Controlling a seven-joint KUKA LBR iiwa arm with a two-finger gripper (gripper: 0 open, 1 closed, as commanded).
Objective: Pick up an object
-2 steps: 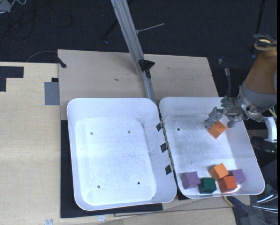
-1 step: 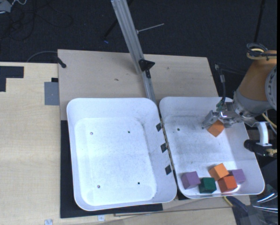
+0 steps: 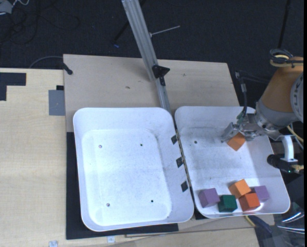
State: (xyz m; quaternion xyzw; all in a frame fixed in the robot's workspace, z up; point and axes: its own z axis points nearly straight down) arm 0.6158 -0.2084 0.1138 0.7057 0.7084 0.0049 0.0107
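My gripper (image 3: 239, 134) clenching on orange block (image 3: 236, 142), holding it tilted above right bin (image 3: 210, 158) floor, apart from remaining blocks (image 3: 235, 195) clustering at near edge, so lifting without snagging neighbours

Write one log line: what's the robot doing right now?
gripper: shut on orange block | place: right bin | other blocks: near edge

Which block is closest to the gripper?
The orange block right at the gripper, alone up the right bin; the other blocks huddle at its bottom edge.
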